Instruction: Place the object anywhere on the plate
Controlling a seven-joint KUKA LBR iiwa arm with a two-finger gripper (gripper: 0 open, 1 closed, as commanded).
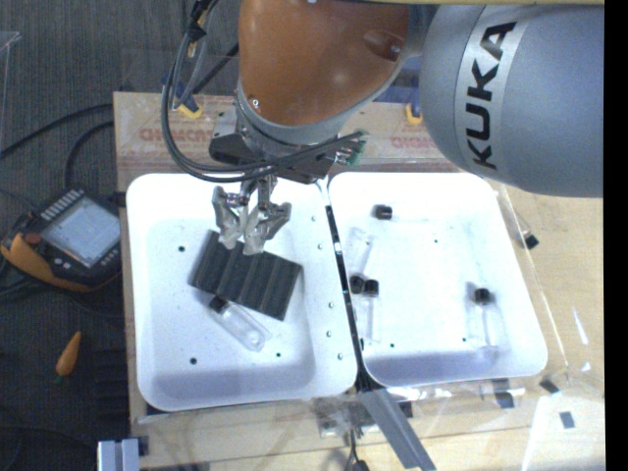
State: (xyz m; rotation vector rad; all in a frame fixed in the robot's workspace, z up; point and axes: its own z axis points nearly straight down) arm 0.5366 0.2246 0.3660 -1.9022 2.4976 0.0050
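Tool point(252, 226), left-centre of frame, fingers nearly closed on nothing visible, tips at upper edge of dark ribbed plate point(245, 280); clear vial point(238, 323) lies just below plate, long axis running down-right.

Dark ribbed rectangular plate point(245, 280) flat in left bin; clear black-capped vial point(238, 323) touching its 6 o'clock edge.

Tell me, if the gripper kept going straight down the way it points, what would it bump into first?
Most likely the dark ribbed plate lying in the left bin. The gripper points down at the plate's upper edge. Depth is hard to judge from this slanted view, so it may already be touching.
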